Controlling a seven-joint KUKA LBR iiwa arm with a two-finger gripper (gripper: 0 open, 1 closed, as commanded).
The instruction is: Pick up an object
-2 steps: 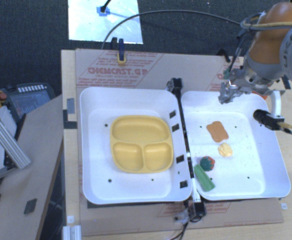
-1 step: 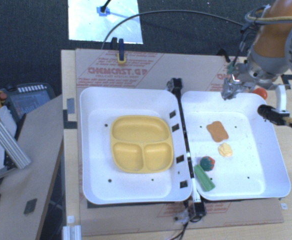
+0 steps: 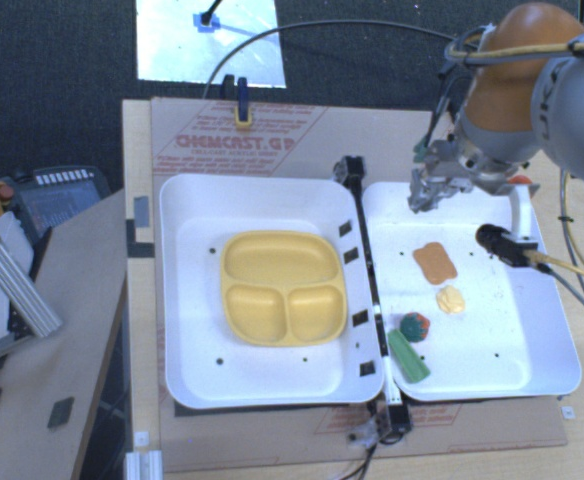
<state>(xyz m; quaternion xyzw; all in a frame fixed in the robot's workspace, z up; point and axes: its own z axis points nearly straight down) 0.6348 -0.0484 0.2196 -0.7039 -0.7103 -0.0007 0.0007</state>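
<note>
My gripper hangs over the far left part of the right bin, above its floor, and nothing shows between its fingers. Below it in that bin lie an orange-brown flat piece, a small pale yellow lump, a little green and red ball and a green stick near the front left corner. The orange-brown piece is the closest to the gripper, a short way toward the front.
The left bin holds a yellow tray with three compartments. A black divider strip runs between the bins. The grey arm with its orange band comes in from the upper right.
</note>
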